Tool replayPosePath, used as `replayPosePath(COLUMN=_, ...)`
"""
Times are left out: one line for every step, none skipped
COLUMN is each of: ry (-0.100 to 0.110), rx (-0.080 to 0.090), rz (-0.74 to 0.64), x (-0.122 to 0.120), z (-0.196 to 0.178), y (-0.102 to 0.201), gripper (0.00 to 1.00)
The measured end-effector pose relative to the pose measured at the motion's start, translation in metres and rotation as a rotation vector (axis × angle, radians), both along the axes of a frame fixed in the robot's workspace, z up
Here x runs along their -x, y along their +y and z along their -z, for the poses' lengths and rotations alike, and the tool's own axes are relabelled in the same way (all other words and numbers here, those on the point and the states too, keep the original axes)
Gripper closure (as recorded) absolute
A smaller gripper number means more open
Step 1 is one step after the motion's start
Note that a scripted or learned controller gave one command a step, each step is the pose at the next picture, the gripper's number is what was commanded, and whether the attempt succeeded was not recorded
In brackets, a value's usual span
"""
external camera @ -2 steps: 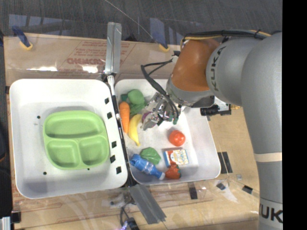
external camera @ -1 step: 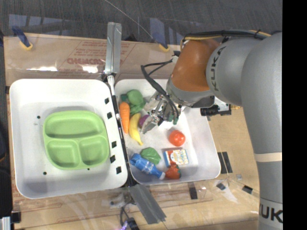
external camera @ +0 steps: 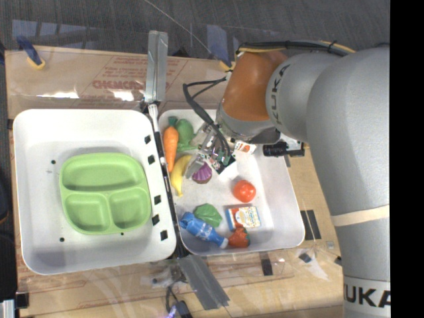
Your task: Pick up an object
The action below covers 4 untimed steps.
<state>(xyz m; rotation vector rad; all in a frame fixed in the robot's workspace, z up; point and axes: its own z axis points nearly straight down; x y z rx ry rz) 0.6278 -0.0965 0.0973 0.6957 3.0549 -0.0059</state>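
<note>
the purple toy (external camera: 202, 173) lies in the right bin (external camera: 286, 197) beside the banana (external camera: 179, 173), directly under the gripper (external camera: 211, 152). it looks light, rigid and smooth; grip across its middle. jaw state cannot be told from here

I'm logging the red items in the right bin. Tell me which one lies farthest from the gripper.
The red piece at the right white bin's near wall, beside the blue bottle. The round red tomato lies higher in the bin, closer to the gripper.
</note>
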Motion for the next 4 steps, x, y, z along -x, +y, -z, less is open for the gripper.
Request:
replayPosePath(ry=-0.004, rx=0.003, rz=-0.006, x=-0.001, z=-0.011, y=-0.001, gripper=1.0)
replayPosePath(ry=-0.006, rx=-0.005, rz=0.101, x=-0.017, z=-0.129, y=0.028, gripper=1.0)
replayPosePath(ry=0.01, rx=-0.004, rz=-0.055, x=0.046, z=-0.085, y=-0.042, gripper=1.0)
replayPosePath(ry=0.008, rx=-0.005, rz=-0.058, x=0.045, z=-0.086, y=-0.04, gripper=0.0)
